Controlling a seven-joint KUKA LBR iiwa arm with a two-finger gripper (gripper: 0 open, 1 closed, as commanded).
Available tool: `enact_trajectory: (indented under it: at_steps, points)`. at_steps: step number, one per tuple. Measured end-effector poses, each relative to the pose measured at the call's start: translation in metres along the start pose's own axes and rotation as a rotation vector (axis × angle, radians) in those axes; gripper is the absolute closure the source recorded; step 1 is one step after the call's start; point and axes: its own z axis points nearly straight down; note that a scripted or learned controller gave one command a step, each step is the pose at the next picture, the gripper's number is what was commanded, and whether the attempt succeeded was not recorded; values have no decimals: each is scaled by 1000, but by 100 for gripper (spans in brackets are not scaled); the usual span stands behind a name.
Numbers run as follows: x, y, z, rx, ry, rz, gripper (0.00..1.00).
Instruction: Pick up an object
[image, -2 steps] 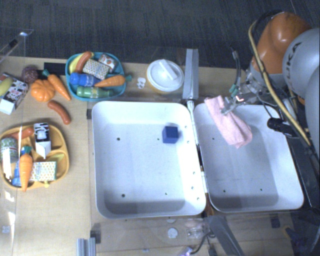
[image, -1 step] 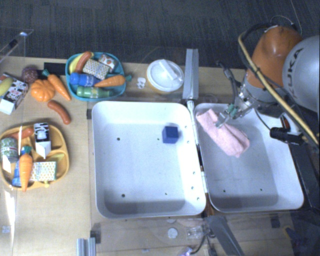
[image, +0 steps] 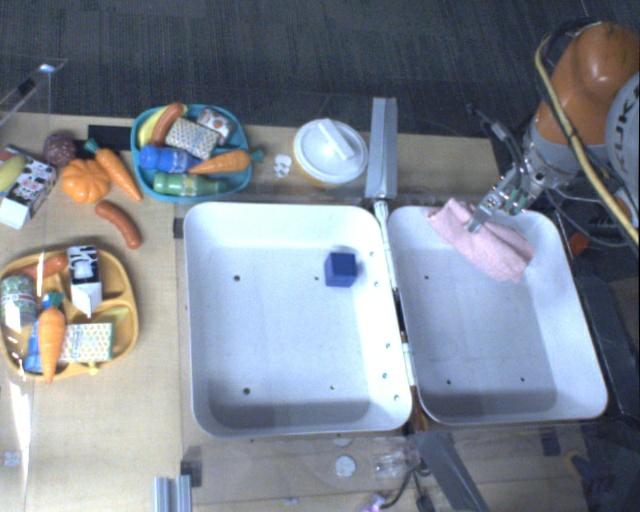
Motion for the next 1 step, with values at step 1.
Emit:
enact_trajectory:
  at_steps: [1]
  points:
    - [63, 38, 13, 0, 3, -112, 100]
